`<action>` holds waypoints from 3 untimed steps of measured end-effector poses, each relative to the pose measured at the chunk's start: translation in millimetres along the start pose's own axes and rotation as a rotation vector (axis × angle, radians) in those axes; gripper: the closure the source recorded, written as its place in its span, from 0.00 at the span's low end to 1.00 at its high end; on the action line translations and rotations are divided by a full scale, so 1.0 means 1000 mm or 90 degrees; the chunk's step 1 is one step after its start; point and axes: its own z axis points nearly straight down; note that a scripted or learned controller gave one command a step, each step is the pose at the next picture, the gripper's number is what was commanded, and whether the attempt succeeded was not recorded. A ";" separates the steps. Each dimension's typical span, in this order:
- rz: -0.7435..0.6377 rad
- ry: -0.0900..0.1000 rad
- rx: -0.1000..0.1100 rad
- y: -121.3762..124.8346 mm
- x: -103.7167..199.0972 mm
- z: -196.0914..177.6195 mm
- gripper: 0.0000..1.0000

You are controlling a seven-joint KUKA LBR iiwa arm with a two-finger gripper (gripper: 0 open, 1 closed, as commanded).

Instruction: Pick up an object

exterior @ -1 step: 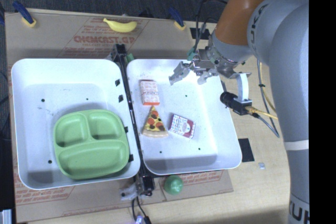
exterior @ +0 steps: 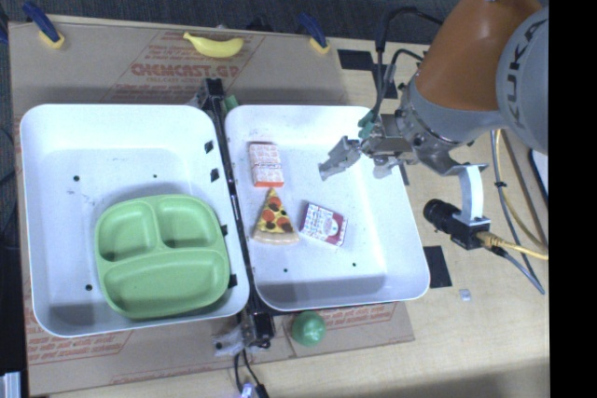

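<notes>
Seen from above at a slant: two white bins side by side on a cardboard sheet (exterior: 149, 70) printed with reddish lettering, partly legible as "CHEMCAST GP". In the left bin (exterior: 56, 154), a green divided tray (exterior: 163, 254) toward the near side. In the right bin (exterior: 392, 266), three small things close together near the dividing wall: a red-and-white wrapped bar (exterior: 265, 163) lying lengthwise, a toy pizza slice (exterior: 274, 219) just below it, point toward the bar, and a red-and-white packet (exterior: 323, 225) just beside the slice on its right, print too small to read. Outside the bins: a yellow banana (exterior: 215, 43) on the cardboard at the far edge, blue clamps (exterior: 43, 25) at the far corners, a green ball (exterior: 308, 328) by the near edge between the bins. Reaching in from the right, the arm (exterior: 476, 61), orange above the wrist, "KUKA" partly readable on its grey shell. Gripper (exterior: 338, 158) over the right bin's far right part, apart from all three things, nothing between its fingers; how wide the fingers stand, cannot tell from this angle.
</notes>
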 end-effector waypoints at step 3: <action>0.000 0.001 -0.001 0.128 -0.067 0.181 0.00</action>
